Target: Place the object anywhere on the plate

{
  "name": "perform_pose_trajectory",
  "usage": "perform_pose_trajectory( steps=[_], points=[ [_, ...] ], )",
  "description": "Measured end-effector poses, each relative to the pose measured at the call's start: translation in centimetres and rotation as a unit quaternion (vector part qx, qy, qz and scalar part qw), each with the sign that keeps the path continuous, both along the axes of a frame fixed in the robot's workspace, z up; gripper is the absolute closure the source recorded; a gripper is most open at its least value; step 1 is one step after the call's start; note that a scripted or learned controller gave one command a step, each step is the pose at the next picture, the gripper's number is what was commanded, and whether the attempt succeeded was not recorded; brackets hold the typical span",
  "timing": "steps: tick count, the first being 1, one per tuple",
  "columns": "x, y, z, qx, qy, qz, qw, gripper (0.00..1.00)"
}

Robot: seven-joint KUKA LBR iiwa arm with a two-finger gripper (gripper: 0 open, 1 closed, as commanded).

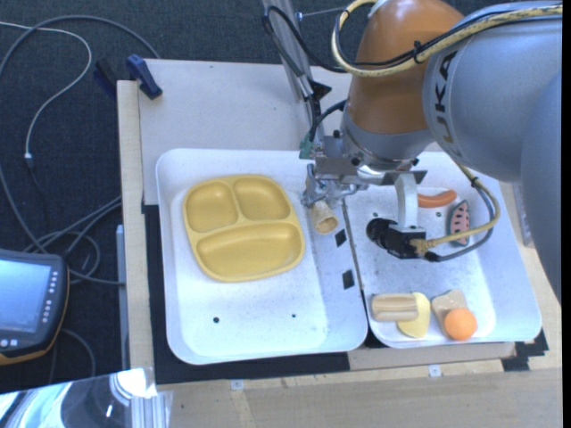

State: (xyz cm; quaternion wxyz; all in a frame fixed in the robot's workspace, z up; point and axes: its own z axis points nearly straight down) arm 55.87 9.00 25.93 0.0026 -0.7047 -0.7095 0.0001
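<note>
Where the two shallow white bins met on the pale surface (223, 105), the grey arm (500, 87) with its orange band was seen reaching in from the right. Its gripper (323, 200) was poised low over the right-hand edge of the left bin (259, 328). A small tan object (325, 220), rounded and tilted, was seen directly beneath the gripper's tip, touching or nearly touching it. Whether the gripper was open or closed, and whether the object was actually gripped, could not be told. The object was positioned just beside the right rim of the yellow plate (243, 226), outside it. The plate, divided into three compartments, was laid in the far half of the left bin. Two small black scraps (348, 279) were seen on the bin floor to the right of the plate. In the right bin (508, 283), a red sausage (437, 199) and a striped wedge (459, 218) were placed toward the far side, close under the arm. Along the near edge were set a pale bun (394, 308), a yellow wedge (415, 326), a tan block (448, 303) and an orange ball (460, 325), clustered closely. A blue clamp (143, 74) was fixed at the far left corner of the surface.
</note>
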Motion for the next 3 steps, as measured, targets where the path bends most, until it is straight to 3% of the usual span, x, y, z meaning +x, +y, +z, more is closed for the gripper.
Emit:
perform_pose_trajectory(
  steps=[1,2,3],
  points=[
    [-0.8,5.5,-2.8,-0.0007,0.002,0.0,1.0,1.0],
    [-0.7,7.1,-3.0,-0.0013,-0.001,-0.002,1.0,1.0],
    [-0.7,7.0,-3.0,-0.0013,-0.001,-0.003,1.0,0.0]
  ],
)
